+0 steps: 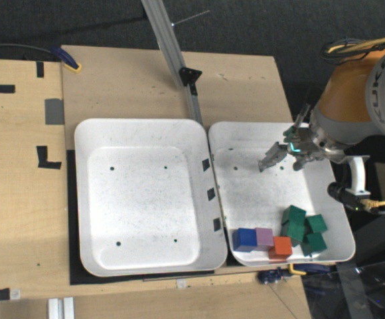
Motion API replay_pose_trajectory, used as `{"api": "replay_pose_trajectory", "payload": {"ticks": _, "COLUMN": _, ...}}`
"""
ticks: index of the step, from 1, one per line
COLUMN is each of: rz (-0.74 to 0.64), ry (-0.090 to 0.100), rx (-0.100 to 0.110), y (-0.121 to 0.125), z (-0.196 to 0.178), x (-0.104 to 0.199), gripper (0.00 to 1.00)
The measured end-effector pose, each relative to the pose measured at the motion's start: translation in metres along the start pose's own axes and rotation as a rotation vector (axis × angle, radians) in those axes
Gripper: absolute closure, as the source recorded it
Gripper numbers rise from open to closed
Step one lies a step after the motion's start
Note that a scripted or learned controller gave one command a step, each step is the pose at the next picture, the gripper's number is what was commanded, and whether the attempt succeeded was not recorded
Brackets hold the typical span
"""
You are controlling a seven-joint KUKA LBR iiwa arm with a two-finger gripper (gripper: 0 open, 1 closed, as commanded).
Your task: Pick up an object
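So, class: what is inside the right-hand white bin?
The right bin holds a blue block, a lilac block, an orange block and green blocks clustered at its near end. The gripper hovers over its far end, hiding the floor beneath.

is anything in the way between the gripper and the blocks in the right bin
Nothing visible. The gripper hangs over bare floor in the upper part of the right bin; the blue block, purple block, orange block and green blocks cluster at its near edge.
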State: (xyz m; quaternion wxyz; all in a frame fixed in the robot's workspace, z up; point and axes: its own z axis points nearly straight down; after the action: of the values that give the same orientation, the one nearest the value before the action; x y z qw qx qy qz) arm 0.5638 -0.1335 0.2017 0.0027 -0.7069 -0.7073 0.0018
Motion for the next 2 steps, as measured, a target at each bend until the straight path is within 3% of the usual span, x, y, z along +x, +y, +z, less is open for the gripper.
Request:
{"api": "replay_pose_trajectory", "payload": {"ticks": 1, "rz": -0.002, "ry": -0.001, "rx": -0.005, "y": 0.001, "z": -0.003, "x": 0.0, "gripper": 0.0}}
{"api": "replay_pose_trajectory", "payload": {"ticks": 2, "rz": 0.0, "ry": 0.0, "rx": 0.001, "y": -0.008, "z": 0.056, "x": 0.006, "gripper": 0.0}}
